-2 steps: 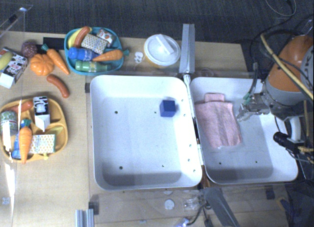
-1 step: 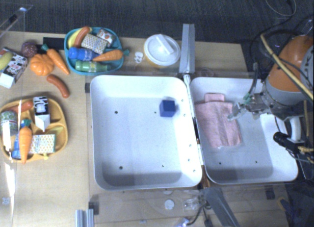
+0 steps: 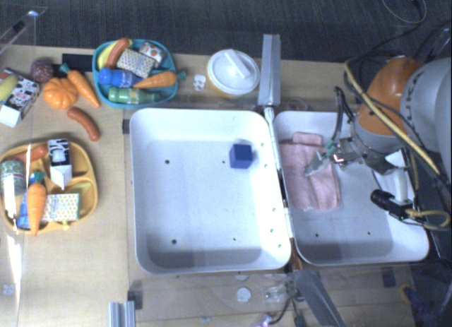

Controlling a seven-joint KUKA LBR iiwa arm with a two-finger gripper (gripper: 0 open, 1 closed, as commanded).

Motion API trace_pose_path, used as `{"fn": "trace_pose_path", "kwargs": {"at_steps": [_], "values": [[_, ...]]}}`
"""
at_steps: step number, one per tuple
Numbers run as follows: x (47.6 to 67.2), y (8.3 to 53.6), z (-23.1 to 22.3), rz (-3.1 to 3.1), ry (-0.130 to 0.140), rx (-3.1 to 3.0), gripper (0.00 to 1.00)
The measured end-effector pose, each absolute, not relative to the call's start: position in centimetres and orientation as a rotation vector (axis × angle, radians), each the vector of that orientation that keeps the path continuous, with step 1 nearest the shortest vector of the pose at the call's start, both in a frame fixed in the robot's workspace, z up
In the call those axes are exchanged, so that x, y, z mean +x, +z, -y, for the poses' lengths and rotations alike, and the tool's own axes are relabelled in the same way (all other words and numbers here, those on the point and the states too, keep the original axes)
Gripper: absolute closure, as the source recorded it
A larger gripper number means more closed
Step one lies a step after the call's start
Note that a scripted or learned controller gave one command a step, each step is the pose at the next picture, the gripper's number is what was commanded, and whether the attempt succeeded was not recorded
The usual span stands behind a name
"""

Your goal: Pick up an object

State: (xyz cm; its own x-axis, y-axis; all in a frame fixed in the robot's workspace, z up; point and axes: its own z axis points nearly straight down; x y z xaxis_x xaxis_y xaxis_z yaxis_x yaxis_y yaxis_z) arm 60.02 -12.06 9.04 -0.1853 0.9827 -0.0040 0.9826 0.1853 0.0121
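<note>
Two white bins (image 3: pixel 141 177) sat side by side: a blue cube (image 3: pixel 241 155) lay untouched in the left, while the gripper (image 3: pixel 319 164) hovered, fingers parted, over a pink cloth (image 3: pixel 311 181) in the right, nothing yet lifted.

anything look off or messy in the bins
Mostly tidy. The pink cloth lies rumpled along the left side of the right bin, under the end effector. A lone blue cube sits in the left bin.

Two white bins (image 3: pixel 205 248) (image 3: pixel 367 244); one blue cube (image 3: pixel 241 155) in the left, one pink cloth (image 3: pixel 311 181) in the right. One blue bowl (image 3: pixel 134 71), one yellow tray (image 3: pixel 49 188), one white lid (image 3: pixel 234 71)
</note>
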Motion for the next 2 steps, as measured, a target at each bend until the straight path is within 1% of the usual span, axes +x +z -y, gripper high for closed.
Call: {"fn": "trace_pose_path", "kwargs": {"at_steps": [1, 2], "values": [[60.3, 10.2, 11.9, -2.407, 0.019, 1.995, 1.0], [64.1, 18.6, 6.6, -2.58, 0.004, 1.786, 1.0]]}}
